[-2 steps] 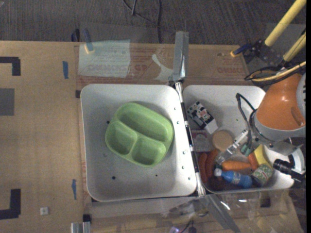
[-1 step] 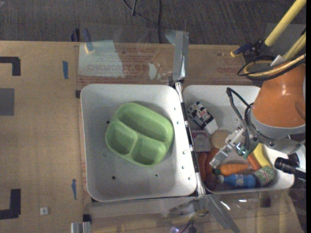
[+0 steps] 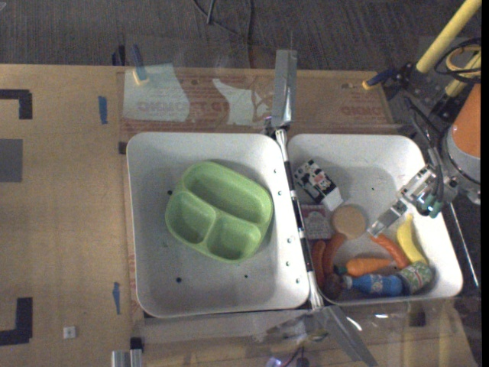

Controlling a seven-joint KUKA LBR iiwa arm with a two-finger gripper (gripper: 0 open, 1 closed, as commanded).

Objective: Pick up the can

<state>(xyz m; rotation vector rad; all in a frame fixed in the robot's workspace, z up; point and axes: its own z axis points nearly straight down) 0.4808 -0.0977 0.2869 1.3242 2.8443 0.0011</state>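
So the gripper (image 3: 390, 219) is hanging low over the right bin (image 3: 382, 153), fingers pointing down and to the left, and honestly I can't tell if they're spread or pinched, the tips are just too small and blurry from up here. Nothing is sitting between them as far as I can see. The tips are hovering just beside the can (image 3: 349, 221), which is standing upright near the middle of that bin, showing its round tan top.

Working outward: a banana (image 3: 411, 240) is lying right under the gripper's body, and an orange carrot (image 3: 390, 251) is lying just left of it. A second carrot (image 3: 368, 266) is resting lower down, just above a blue bottle (image 3: 376, 284) that's lying along the bin's near wall. A black-and-white carton (image 3: 318, 182) is sitting up-left of the can, a small pinkish packet (image 3: 315, 221) is lying right beside the can's left, and a reddish sausage-looking thing (image 3: 326, 258) is lying below it.

The left bin (image 3: 153, 167) is holding a green divided plate (image 3: 219, 212), tilted a bit in the middle. The arm's orange band (image 3: 468, 128) is peeking in at the right edge.
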